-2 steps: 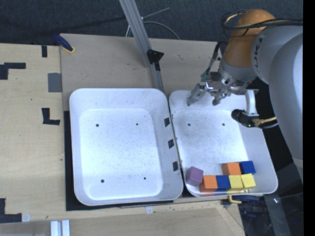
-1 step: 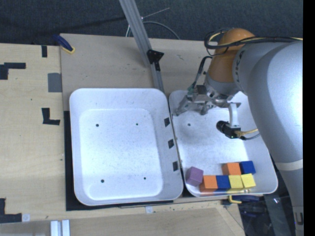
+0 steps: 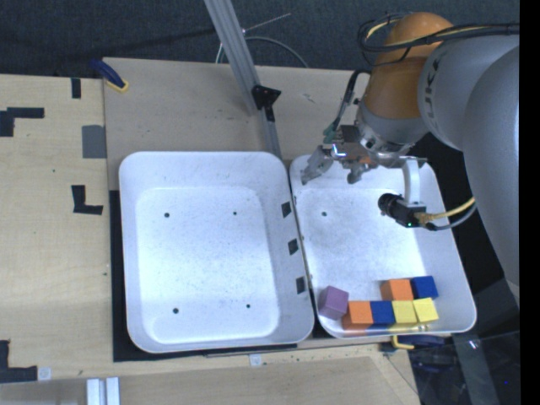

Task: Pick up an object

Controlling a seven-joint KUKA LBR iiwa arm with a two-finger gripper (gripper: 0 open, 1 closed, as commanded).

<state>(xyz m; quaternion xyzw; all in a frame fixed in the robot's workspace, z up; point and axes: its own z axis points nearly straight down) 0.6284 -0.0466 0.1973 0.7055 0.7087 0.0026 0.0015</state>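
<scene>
- Camera view looks down on the two white bins; the gripper (image 3: 336,169) hangs over the far end of the right bin (image 3: 363,243), at its upper rim.
- Its two fingers are spread apart with nothing between them, so it holds no object.
- The candidate objects sit well apart from it, bunched against the near wall of the right bin: a purple block (image 3: 335,300), two orange blocks (image 3: 360,312), two blue blocks (image 3: 423,287) and two yellow blocks (image 3: 405,312), touching in a tight cluster.
- That crowding into the corner probably leaves little finger room; the purple block at the cluster's left edge looks the most open to a grasp.
- The left bin (image 3: 207,251) shows small dark dots on its floor.
- No brand, label or legible writing can be made out.
</scene>
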